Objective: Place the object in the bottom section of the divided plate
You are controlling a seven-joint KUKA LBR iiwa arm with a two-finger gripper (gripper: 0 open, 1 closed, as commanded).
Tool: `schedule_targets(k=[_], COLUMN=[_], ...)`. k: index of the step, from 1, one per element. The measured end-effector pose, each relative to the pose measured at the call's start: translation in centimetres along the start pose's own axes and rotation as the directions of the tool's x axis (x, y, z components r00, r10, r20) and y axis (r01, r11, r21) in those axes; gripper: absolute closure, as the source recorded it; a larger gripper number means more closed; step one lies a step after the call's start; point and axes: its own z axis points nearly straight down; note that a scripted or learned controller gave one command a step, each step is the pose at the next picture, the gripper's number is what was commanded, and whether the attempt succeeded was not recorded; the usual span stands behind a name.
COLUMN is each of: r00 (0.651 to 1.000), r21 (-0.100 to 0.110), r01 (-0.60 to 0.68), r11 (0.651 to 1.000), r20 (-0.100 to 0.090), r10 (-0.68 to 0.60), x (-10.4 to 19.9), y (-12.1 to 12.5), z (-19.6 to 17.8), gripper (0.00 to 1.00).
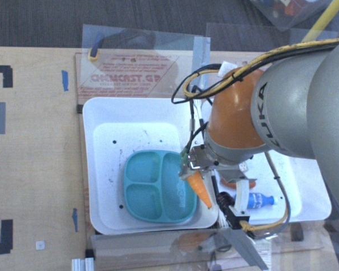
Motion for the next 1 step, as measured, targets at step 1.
schedule_targets(k=[1], r00=[1.0], r21=[-0.001], r01=[-0.001], r11=[1.0], r20=[0.0], r10=[0.001], x=[-0.04], y=[0.01], z=[-0.01], gripper=[0.0])
